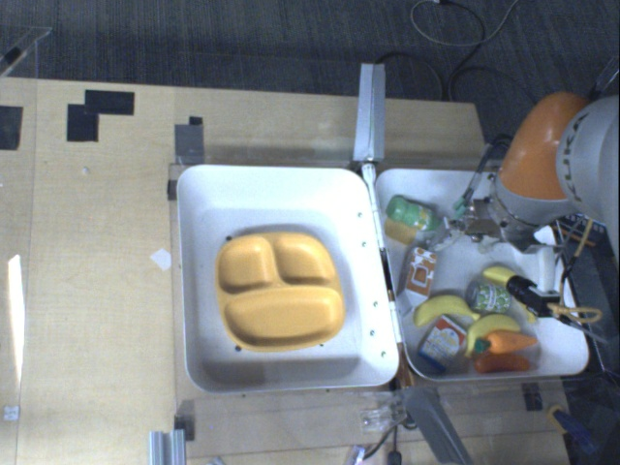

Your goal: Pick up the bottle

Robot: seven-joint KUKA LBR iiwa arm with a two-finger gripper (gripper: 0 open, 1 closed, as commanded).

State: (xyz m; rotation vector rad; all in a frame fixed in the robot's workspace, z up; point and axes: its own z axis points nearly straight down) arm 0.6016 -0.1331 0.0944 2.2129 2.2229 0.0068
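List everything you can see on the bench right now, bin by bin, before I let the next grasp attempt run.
Shallow white plastic bins: 2, white, side by side; left bin, right bin.
Yellow three-compartment plastic tray: 1, yellow, middle of left bin.
Small bottle with green cap end and yellow label: 1, green and yellow, lying at upper left of right bin.
Brown and white snack packet: 1, left side of right bin, below the bottle.
Yellow toy bananas: 2, yellow; one mid-bin, one beside it.
Orange toy carrot: 1, orange, lower right.
Red and white box: 1, lower edge of right bin.
Grey arm with orange band: 1, over right bin.
Gripper: 1, dark, right of the bottle.
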